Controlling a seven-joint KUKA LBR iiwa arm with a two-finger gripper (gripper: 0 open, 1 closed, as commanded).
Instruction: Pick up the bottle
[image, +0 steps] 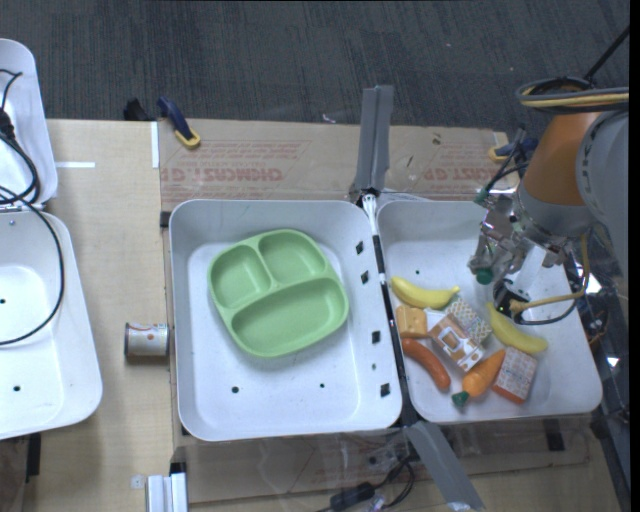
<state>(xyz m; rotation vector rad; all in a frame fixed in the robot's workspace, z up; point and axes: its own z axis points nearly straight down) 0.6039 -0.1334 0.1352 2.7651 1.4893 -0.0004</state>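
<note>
Far left, a white tub (40, 330) is cut off by the frame edge, with a black cable (35, 250) looped over it. On the bench beside the left bin (190, 400) a small silver-and-orange cylinder (147, 340) lies on its side; the label is too small to read. In the left bin a green divided plate (278, 292) lies flat, well apart from everything else. A grey post (375, 140) stands where the two bins meet. The right bin (440, 405) holds the clutter: a banana (425, 293), an orange block (411, 321), a sausage (427, 363), a patterned packet (462, 335), a carrot (480, 374), a red-and-white packet (517, 375) and a second banana (518, 332), mostly touching or overlapping. I can't pick out the bottle for sure. The gripper (500, 265) hangs over the bin's upper right, just above the second banana, and hoses and wiring hide its tip. A teal-green bit (483, 268) sits at its left edge; it could be the bottle or a tool part. I can't tell whether the gripper is released or clenched. The arm (570, 160) is cut off at right.
</note>
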